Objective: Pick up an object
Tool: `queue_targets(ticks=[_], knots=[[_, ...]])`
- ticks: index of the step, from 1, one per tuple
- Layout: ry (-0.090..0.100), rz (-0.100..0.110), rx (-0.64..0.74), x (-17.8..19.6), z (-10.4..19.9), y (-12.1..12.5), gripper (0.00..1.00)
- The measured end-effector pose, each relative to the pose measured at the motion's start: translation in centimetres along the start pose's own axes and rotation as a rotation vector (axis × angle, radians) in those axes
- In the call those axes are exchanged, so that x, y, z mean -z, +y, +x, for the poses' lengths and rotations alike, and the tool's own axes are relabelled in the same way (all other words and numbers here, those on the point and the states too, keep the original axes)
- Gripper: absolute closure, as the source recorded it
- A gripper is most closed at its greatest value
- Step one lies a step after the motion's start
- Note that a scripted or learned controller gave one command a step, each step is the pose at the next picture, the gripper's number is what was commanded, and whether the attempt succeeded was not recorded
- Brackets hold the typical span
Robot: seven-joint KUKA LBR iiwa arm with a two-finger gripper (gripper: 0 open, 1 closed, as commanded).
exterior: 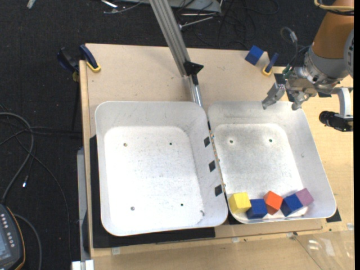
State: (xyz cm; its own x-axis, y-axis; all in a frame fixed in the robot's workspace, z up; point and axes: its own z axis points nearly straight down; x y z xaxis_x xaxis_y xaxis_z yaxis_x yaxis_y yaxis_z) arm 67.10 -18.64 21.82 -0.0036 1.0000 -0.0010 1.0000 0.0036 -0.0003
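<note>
2 bins [112, 114], 6 blocks [273, 201], 2 clamps [89, 58]

A robot arm's gripper [284, 98], fingers spread with nothing between them, hangs over the right bin [315, 167]'s far rim; 5 blocks [273, 202] crowd its near edge.

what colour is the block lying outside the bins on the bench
Blue. The block sits on the bench beyond the right bin, clearest in the camera view.

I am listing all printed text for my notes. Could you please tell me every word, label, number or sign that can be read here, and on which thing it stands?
None can be read.
The black tabs between the two bins: no writing seen.
The device at the lower left corner: markings too small and blurred to read.
The blocks: plain faces.
</note>
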Motion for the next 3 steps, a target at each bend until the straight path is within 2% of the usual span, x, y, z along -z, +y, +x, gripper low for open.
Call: queue_targets(ticks=[1,2,3], knots=[[-0.002,-0.003,0.002,1.1,0.0,0.1,1.00],[0.004,0.002,0.006,-2.7,7.8,1.1,1.00],[-0.002,0.000,-0.009,-4.9,1.7,1.0,1.00]])
